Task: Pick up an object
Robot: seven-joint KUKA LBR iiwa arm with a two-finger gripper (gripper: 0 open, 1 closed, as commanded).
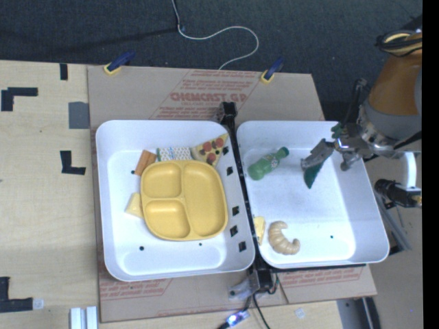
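Camera view: grey arm with orange band enters from right, jaws point(317, 163) closed on small dark-green flat piece point(312, 175), which hangs from them above right white bin point(357, 249). Piece's long axis runs near vertical, pointed end down toward bin floor.

Risk, as judgement: grip looks thin, at top edge only; piece may slip or swing loose during lift.

Green plastic bottle point(267, 164) lies left of piece, cap up-right. Tan croissant-shaped toy point(282, 238) lies below piece. Yellow divided plate point(184, 199) sits in left white bin point(110, 204).
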